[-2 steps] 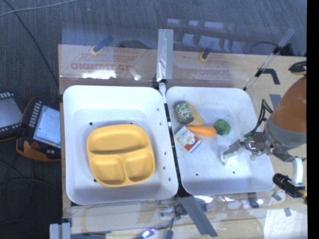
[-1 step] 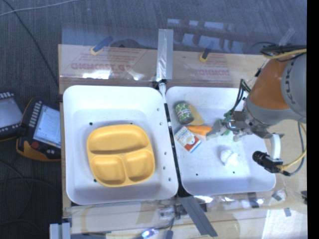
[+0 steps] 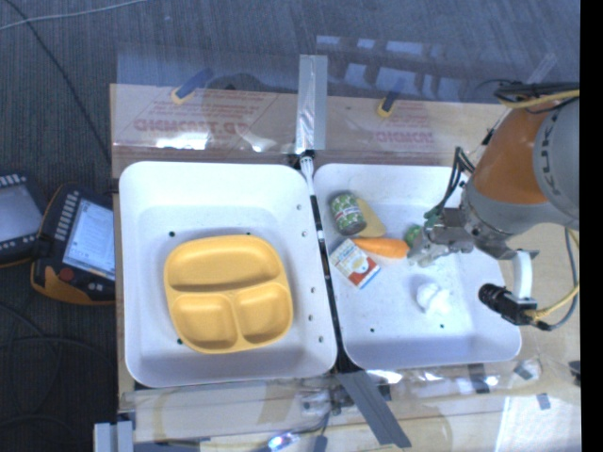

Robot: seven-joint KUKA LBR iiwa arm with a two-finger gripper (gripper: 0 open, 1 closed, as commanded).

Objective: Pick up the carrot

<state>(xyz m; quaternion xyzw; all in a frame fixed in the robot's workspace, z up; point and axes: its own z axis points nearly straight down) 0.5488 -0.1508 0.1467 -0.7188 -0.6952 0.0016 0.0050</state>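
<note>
My gripper (image 3: 431, 245) hangs low over the right bin (image 3: 490, 342), at the carrot's leafy end; from this height I cannot tell how it is set. The carrot (image 3: 382, 247) lies flat on the bin floor, orange body running left toward the divider, green top (image 3: 414, 236) just beside my wrist. A jar (image 3: 348, 213) sits just above its left end, a carton (image 3: 355, 263) touches or nearly touches it from below, and a white lump (image 3: 431, 297) lies apart to the lower right. The left bin (image 3: 141, 281) carries a yellow tray (image 3: 228, 290).

To grip well, I judge I should move left off the greens and onto the thick orange middle, straddle it across its short axis, and come straight down so I nudge neither the jar nor the carton.
</note>
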